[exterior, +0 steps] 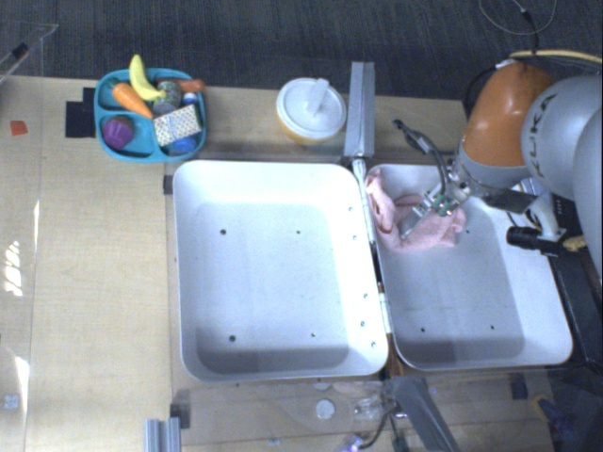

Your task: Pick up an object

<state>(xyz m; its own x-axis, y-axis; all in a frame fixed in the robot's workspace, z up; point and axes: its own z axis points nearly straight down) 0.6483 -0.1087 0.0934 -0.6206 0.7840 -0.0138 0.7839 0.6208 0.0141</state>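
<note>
From my remote seat I see the grey arm with its orange band reaching in from the right, its pincer down in the upper left part of the right-hand shallow white bin. The pincer sits right on a crumpled pale pink cloth, which lies against that bin's left wall near the top corner; I can see metal parts touching the fabric, but I cannot tell how the pincer stands or whether any cloth is caught in it. The left-hand shallow white bin lies just beside the other, the two meeting along a narrow seam. On the pale wooden worktop above the left bin stands a round white-lidded tub with a yellow rim, and further left a blue divided tray carries small toy foods: a yellow banana, an orange carrot and a purple piece among them. A grey upright metal post stands between the bins at their far edge.
</note>
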